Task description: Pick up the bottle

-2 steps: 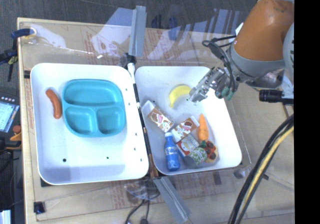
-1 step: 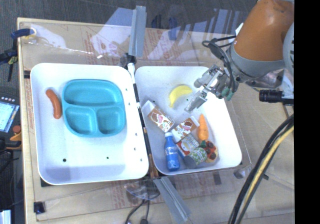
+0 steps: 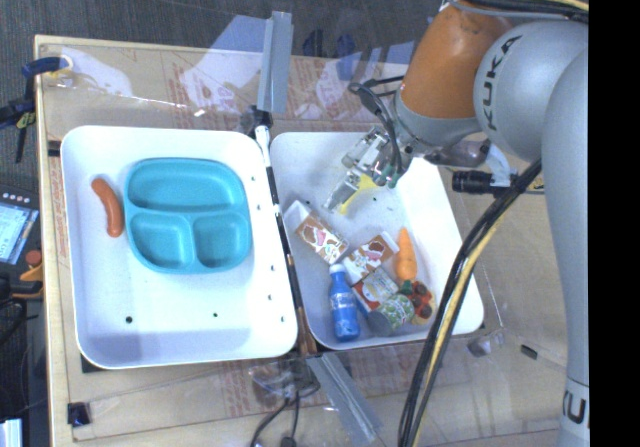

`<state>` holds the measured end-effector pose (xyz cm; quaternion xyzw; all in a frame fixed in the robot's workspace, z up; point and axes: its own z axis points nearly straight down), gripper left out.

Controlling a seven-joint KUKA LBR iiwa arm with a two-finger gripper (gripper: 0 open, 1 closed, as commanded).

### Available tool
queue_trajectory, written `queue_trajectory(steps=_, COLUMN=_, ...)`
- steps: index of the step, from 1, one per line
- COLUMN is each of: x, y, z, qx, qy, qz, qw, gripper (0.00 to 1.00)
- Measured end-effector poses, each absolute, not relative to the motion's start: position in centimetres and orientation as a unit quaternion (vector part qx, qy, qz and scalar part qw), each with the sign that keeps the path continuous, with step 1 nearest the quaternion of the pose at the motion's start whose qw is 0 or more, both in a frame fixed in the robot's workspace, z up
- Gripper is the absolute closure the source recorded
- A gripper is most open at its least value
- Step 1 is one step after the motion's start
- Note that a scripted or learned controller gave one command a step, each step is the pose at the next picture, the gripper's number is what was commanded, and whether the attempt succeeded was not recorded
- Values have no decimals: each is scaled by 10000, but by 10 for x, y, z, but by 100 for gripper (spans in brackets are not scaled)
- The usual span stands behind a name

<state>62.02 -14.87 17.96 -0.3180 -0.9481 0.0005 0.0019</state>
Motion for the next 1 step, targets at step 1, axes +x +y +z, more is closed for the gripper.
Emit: queue_trajectory(steps=1, x=644, y=-115, z=93, qx=-3666, qy=-9304, qz=40, qw=-41, gripper=0)
